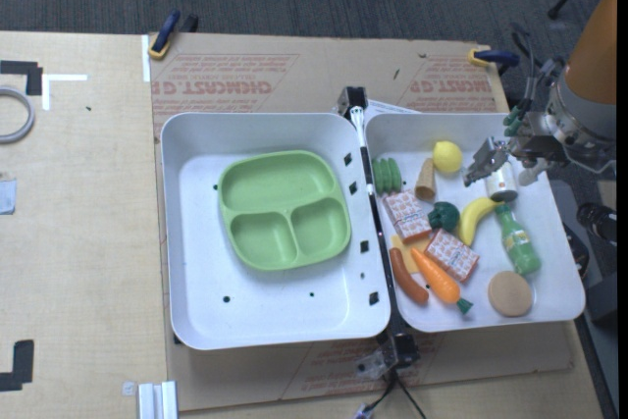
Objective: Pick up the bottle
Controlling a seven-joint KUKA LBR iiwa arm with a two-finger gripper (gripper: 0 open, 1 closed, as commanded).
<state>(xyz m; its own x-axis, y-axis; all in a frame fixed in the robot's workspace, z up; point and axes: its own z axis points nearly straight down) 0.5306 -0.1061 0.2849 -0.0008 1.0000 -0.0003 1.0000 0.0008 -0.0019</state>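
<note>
Two shallow white bins side by side on a cardboard-covered bench (245, 78). In the left bin (186, 240), a green divided plate (285, 209), close to the bin's centre.

In the right bin (564, 250), a crowd of toy foods. Green bottle (516, 240) lying on its side toward 3 o'clock in that bin, cap end pointing up toward 12, body angled down toward 5. Just beside it at 9 o'clock, a yellow banana (475, 215), curved, nearly touching the bottle's neck. At 6 o'clock from the bottle, a round tan bun (510, 293), close to the bin's lower right corner.

Farther left: a lemon (447, 156) near 12 o'clock of the bin, an ice-cream cone (425, 180) just below and left of it, green pea pods (388, 175) at 10 o'clock, a dark green broccoli (444, 215) near the middle, two red-and-white packets (404, 214) and (452, 255), a carrot (438, 278) and a sausage (407, 276) toward 7 o'clock.

Gripper (494, 170) hanging over the right bin at about 1 o'clock, just above the bottle's cap and the banana's upper tip, reaching in from 3 o'clock. Nothing seen between the fingers; cannot tell whether spread or closed. Bottle resting on the bin floor, not lifted.
</note>
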